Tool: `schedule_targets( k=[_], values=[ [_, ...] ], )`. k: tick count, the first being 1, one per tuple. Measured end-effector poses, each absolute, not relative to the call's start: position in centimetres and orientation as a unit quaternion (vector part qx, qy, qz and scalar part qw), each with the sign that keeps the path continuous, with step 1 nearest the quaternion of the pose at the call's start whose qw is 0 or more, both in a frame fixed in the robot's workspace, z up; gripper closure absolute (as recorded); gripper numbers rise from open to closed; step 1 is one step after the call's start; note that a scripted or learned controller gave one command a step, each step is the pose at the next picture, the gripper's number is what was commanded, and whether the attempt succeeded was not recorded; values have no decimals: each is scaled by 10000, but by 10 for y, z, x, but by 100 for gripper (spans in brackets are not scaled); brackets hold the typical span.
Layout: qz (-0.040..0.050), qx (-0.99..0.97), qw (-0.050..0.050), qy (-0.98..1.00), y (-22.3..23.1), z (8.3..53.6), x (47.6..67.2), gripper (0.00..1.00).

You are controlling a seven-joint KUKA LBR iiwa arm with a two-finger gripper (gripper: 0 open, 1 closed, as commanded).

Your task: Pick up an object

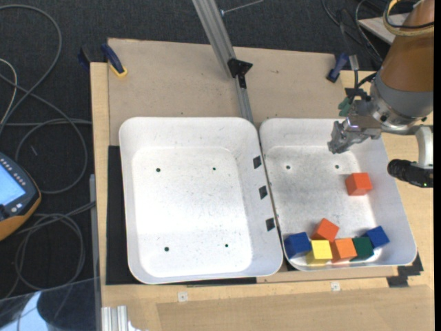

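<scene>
The right bin [303,185] holds several small blocks. An orange block [358,183] lies alone toward its right side. Along the near edge sit a blue block [297,243], a yellow block [321,249], an orange block [327,229], another orange block [343,249], a green block [362,247] and a second blue block [377,236]. My gripper [340,140] hangs over the far right part of this bin, above and left of the lone orange block, with no block under it. The wrist blocks any view of how it stands.
The left bin [138,205] lies beside the right one, with small black clips on the shared rim. A metal rail [220,40] slants down to the bins from the back. Blue clamps sit at the bench's far corners. Cables and a handheld pendant [14,192] lie at the left.
</scene>
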State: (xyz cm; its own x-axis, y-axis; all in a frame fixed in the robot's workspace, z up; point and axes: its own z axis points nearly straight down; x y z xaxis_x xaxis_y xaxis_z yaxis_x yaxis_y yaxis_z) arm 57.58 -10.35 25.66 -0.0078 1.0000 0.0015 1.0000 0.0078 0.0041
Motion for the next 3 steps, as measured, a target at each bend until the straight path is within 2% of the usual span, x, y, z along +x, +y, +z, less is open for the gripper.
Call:
schedule_targets(
  k=[2, 3],
  values=[
    [12, 7051, 2, 7091, -5, 241, 619, 100],
    [20, 7045, 2, 7097, 48, 252, 634, 100]
  ],
)
